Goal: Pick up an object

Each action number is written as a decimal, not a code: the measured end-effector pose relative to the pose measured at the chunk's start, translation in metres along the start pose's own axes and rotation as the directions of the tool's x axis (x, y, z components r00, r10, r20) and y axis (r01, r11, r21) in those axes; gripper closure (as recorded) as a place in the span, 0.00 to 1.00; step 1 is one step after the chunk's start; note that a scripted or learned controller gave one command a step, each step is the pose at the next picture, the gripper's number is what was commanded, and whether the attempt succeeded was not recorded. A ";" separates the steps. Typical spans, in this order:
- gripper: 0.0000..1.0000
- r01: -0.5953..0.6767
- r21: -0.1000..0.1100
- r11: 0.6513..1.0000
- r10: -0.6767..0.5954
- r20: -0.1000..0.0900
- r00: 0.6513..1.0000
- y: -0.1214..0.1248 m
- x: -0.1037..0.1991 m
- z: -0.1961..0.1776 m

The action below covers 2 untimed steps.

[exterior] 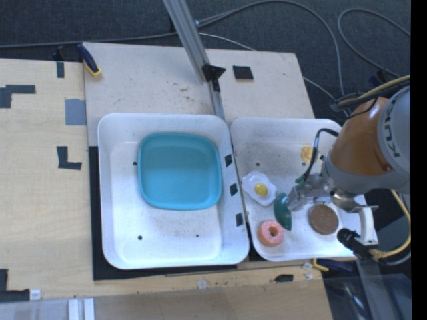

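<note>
The right bin (277, 133) holds a fried-egg toy (259, 189), a pink donut (271, 233), a brown round cookie (323, 219), a small yellow piece (306, 154) and a dark green object (283, 215). My gripper (294, 197) reaches in from the right and hangs low over the front middle of this bin. Its tip is right at the upper edge of the green object, between the egg and the cookie. The grey and orange wrist (360, 153) hides the bin's right side.
A square teal plate (179, 171) lies in the left bin (107, 185). A slanted metal pole (193, 35) rises behind the wall between the two bins. Cables (347, 99) trail on the floor to the right. A yellow-tipped tool (90, 62) rests at the bench's far left corner.
</note>
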State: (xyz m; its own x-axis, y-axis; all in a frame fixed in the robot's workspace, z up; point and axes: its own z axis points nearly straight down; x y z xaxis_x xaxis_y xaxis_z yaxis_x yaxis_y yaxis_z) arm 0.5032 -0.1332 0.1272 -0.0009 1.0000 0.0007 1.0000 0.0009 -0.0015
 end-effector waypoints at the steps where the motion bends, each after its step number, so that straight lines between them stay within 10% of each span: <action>1: 1.00 0.000 -0.005 1.000 0.000 0.001 1.000 0.004 0.007 -0.044; 2: 1.00 0.000 -0.005 1.000 0.000 0.001 1.000 -0.004 0.010 -0.099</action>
State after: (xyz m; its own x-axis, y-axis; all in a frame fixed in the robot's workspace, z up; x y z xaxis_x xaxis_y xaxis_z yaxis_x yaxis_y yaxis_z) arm 0.4992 -0.1232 0.2264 -0.0009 1.0000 -0.0005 1.0000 0.0009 0.0039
